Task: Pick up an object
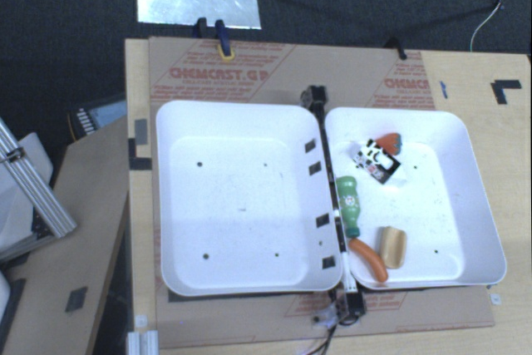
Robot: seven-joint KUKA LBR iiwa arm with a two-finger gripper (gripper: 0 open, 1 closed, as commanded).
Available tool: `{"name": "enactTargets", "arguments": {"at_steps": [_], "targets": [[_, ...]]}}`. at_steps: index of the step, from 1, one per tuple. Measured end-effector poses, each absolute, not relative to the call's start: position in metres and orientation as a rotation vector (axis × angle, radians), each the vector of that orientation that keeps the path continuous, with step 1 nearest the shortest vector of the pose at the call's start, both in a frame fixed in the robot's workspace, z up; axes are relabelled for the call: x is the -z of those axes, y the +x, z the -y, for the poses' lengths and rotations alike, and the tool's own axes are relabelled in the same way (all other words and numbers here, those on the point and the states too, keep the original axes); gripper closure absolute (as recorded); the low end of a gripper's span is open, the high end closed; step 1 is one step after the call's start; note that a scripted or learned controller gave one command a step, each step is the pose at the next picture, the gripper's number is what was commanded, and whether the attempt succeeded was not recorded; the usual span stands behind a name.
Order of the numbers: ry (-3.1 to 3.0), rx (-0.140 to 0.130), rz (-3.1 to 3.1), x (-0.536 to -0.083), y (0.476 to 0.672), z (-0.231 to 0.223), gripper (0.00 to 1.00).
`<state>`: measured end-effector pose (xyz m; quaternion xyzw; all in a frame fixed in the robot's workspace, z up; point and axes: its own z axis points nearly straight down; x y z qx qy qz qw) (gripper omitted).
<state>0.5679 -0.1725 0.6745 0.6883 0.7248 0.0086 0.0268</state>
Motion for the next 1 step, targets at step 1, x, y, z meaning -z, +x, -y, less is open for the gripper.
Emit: {"name": "enactTargets", "arguments": {"at_steps": [1], "targets": [[2.120,-0.029,-2.239,-0.6863,0.5679,0.1722,1.00]]}}
